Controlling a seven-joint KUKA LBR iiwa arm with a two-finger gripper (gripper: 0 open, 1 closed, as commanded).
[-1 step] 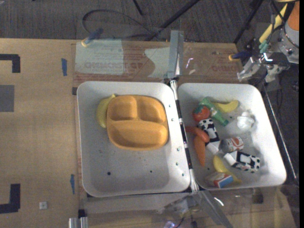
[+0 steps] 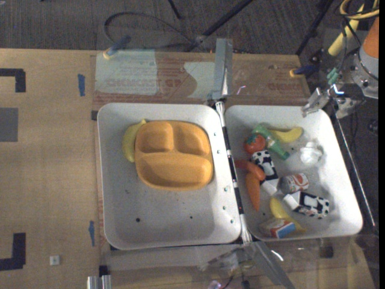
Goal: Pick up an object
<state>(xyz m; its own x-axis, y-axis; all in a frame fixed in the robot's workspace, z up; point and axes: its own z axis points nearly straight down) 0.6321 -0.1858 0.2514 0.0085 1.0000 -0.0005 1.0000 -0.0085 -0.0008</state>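
- Gripper [image 2: 322, 98] hangs over the right bin's [image 2: 346, 179] far right corner; whether it is wide or narrow cannot be told.
- Carrot [image 2: 253, 188] lies by that bin's left wall.
- Banana [image 2: 287, 135] lies beyond the carrot.

Even overhead light, white bins [image 2: 114, 221] bright (slightly washed out), soft focus throughout, floor above dim, faint shadows

A robotics lab: a plywood bench [image 2: 48, 179] marked with blue tape [image 2: 81, 84] and black squares holds two white bins [image 2: 120, 221] at the frame's centre, while tripod legs [image 2: 240, 5] and loose cables [image 2: 129, 21] cross the grey carpet along the top.
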